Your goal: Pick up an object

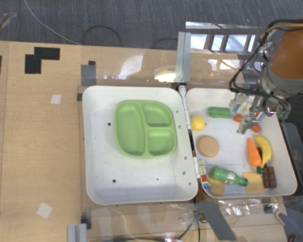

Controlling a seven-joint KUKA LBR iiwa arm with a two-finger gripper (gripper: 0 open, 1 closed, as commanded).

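The gripper (250, 121) is being held over the right bin (291, 185), above the carrot (254, 154) and banana (264, 148); whether anything is being pinched cannot be told.

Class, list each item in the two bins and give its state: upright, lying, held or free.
green divided plate: flat, in left bin
lemon: free
cucumber: lying
round cookie: flat
carrot: lying
banana: lying beside carrot
green bottle: lying
pincer: above right bin
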